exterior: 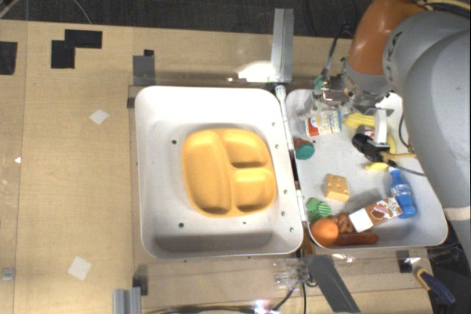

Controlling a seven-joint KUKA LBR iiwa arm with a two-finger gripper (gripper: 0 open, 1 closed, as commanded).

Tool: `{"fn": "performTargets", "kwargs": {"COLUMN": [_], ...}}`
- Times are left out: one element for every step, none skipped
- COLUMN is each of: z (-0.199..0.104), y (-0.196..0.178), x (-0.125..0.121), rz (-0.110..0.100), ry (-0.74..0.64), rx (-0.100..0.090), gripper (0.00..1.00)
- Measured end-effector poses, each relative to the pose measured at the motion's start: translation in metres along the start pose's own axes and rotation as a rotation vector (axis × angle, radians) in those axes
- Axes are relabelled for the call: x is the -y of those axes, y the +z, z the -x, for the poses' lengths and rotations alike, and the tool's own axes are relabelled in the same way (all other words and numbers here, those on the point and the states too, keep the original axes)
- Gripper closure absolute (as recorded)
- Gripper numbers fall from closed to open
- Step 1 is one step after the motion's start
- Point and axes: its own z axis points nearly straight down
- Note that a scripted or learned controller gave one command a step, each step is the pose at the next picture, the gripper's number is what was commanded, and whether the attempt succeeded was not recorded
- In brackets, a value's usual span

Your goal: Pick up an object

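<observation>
The gripper (333, 95) is seen at the upper right of the frame, over the back of the right bin (427, 228); its grip state cannot be told. A small white-and-red carton (321, 124) lies just below it. A yellow tray (228, 170) sits in the left bin (158, 180).

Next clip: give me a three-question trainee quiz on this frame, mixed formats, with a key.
1. True or false: the yellow tray lies in the left bin.
2. Which lies nearest the right bin's front left corner? A) blue bottle B) orange C) tan block
3. Fill in: the arm hangs over the right bin's ____ end, far or near.

Key: 1 true; 2 B; 3 far.
</observation>
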Motion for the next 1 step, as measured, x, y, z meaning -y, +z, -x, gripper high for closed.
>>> {"fn": "performTargets", "kwargs": {"z": [-0.0703], "y": [-0.0901], "x": [0.0016], "rz": [0.0], "ry": [-0.332], "rx": [-0.003], "gripper": [1.0]}}
